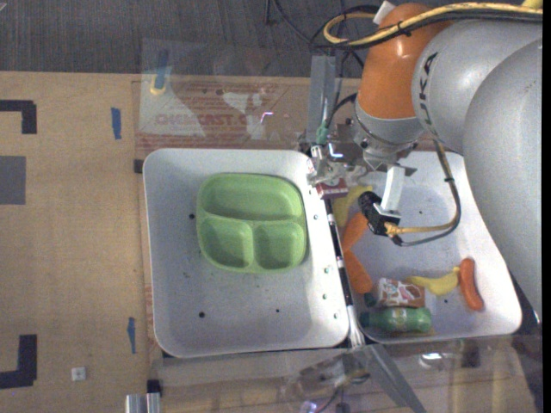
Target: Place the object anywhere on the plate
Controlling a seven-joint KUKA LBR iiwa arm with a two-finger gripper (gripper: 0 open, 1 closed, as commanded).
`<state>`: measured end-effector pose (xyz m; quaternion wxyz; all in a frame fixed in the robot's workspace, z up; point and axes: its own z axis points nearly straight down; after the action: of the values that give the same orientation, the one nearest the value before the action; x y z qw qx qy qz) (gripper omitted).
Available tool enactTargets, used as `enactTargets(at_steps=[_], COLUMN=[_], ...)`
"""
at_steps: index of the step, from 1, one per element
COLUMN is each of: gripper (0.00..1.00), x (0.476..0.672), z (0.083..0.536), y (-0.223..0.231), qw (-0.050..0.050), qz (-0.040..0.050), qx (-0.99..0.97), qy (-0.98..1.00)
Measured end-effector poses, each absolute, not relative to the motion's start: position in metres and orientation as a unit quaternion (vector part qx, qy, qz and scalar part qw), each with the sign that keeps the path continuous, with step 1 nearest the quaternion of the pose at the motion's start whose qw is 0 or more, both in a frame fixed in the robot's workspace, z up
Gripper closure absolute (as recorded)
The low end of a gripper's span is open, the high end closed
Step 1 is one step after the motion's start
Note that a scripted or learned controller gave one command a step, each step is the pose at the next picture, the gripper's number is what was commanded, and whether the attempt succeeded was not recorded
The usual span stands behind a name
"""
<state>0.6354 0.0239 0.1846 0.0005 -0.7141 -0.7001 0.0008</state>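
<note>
"KUKA" lettering, partly visible, on the arm (pixel 428 76).

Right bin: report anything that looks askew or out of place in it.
The carrot lies slanted against the right bin's left wall by the divider. The other items crowd the bin's near edge. Nothing looks spilled or damaged.
</note>
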Motion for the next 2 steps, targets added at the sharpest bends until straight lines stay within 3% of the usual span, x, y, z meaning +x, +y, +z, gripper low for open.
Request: enactTargets(at_steps=[1,2], gripper=[1.00,1.00], x=[0.620,0.613], z=[0.185,0.203], y=[0.067,0.033], qw=[0.001,0.000], qz=[0.0008,0.0004], qx=[-0.707,-0.771], qy=[-0.707,-0.637])
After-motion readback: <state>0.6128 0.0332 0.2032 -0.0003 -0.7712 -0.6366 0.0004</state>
